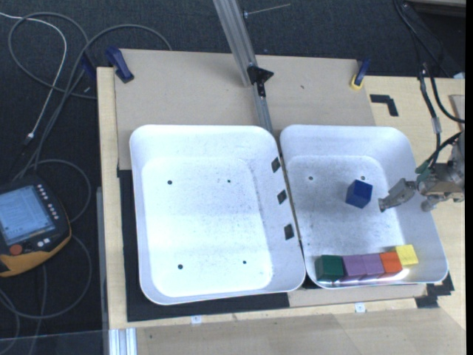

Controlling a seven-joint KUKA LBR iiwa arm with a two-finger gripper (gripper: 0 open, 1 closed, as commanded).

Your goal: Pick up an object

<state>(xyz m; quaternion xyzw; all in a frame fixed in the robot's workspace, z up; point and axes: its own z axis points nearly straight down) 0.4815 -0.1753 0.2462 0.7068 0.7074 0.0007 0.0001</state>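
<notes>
The blue cube sits alone in the open middle of the right bin, well apart from the bin's walls, which makes it the likeliest thing to pick: there is free floor on every side of it for the jaws to come down around. The gripper hangs just to the right of the cube, reaching in over the bin's right wall, with a grey finger slanting toward the cube but apart from it. Nothing is seen between the jaws, and how wide they stand I cannot tell from this slant. Nearer the camera than the cube, a row of blocks lies hard against the bin's near wall: green, purple, orange and yellow, each touching its neighbour. Packed so, they would be awkward to grip, in my judgement, as wall and neighbours leave no room. They stand well clear of the cube and should not hinder an approach. To the cube's left, the left bin rests on the counter.
</notes>
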